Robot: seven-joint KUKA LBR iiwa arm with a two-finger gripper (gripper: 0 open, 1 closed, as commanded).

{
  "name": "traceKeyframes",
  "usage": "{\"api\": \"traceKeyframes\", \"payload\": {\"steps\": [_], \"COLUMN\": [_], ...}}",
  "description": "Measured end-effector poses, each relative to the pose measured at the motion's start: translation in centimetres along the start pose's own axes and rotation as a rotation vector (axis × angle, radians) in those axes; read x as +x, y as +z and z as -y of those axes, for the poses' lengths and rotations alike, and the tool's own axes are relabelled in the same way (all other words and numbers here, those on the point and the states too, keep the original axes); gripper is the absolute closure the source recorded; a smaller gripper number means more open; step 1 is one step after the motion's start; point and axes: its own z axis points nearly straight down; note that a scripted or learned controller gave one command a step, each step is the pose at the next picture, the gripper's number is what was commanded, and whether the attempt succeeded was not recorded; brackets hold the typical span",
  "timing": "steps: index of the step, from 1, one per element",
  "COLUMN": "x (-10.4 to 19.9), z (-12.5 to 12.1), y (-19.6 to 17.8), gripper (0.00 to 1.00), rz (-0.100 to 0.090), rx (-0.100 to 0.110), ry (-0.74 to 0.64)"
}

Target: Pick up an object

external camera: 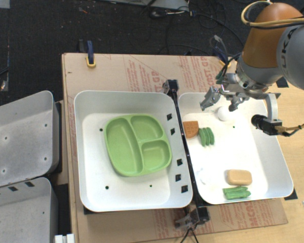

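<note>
- Hovering over the far end of the right bin (pixel 278 158), the gripper (pixel 222 99) hangs from the grey arm (pixel 273 39) with its two fingers (pixel 209 99) spread apart and nothing between them.
- A small white object (pixel 223 114) lies on the bin floor just below and between the fingers; its pale colour against the white bin makes its shape hard to tell, though it looks rounded.
- Near it, toward the divider, an orange-brown piece (pixel 191 128) rests beside a ribbed green piece (pixel 207 136); the two are close together, possibly touching.
- At the near end of the same bin, a tan block (pixel 238 176) sits just above a flat green piece (pixel 236 192), well apart from the gripper.
- The left bin (pixel 86 135) holds a green divided tray (pixel 138 145), lying flat and tilted in plan.
- Both bins rest on a brown board on the counter (pixel 142 70).
- As a judgement, the white object is the likely target: it seems light and smooth, so it may roll or slip out of a pinch unless the fingers close across its widest part, straight from above.
- The tan block looks the easiest alternative, stiff-looking with flat sides to clamp; the green pieces look low and thin, leaving little to grip.
- The tray appears too broad for these fingers except at its rim.
</note>
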Motion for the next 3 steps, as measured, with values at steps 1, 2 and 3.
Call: {"api": "traceKeyframes", "payload": {"steps": [1,2,3], "x": [-0.3,-0.6,-0.5], "z": [-0.3,-0.7,-1.0], "y": [6.3,12.3,10.7], "gripper": [0.00,0.00,1.00], "rz": [0.000,-0.001,-0.002], "rx": [0.001,-0.007,-0.016], "ry": [0.000,0.002,0.001]}}
